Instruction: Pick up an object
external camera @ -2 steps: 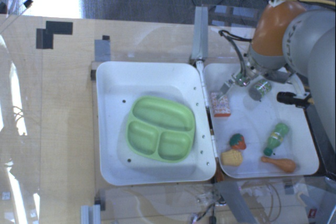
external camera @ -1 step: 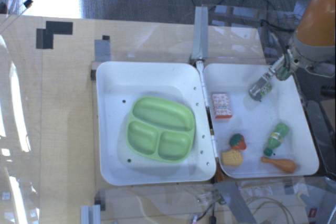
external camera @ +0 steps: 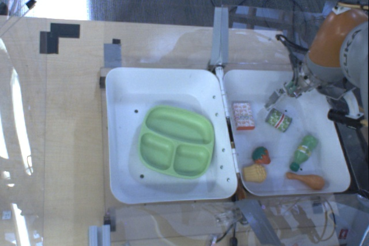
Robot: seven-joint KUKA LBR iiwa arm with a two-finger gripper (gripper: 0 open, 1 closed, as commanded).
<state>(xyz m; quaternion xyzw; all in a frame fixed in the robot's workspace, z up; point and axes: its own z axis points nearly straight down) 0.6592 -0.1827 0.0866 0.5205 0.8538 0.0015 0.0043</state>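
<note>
The can [external camera: 279, 120], a small green-and-white one lying on its side, sits in the right bin [external camera: 340, 181], just below and a little left of the end effector [external camera: 275, 99]. The end effector hangs over the upper part of that bin, pointing down and to the left, and nothing is seen between its fingers; whether they are spread or pressed together cannot be told from this slanted view. The can and the end effector look near each other but apart.

Counting what shares the right bin with the can: one small box [external camera: 243, 115] with a red-and-white label to the can's left, near the wall between the bins; one strawberry [external camera: 261, 154] below and left of the can; one yellow lump [external camera: 255, 173] just under the strawberry, almost touching it; one green bottle [external camera: 304, 151] below and right of the can, tilted; and one tan drumstick-shaped piece [external camera: 307, 180] just below the bottle. That makes six things in the right bin.

The left bin [external camera: 121, 124], well left of the can, holds one green divided plate [external camera: 176, 141] with three compartments. The two bins stand side by side on the pale wooden tabletop [external camera: 57, 141].
</note>
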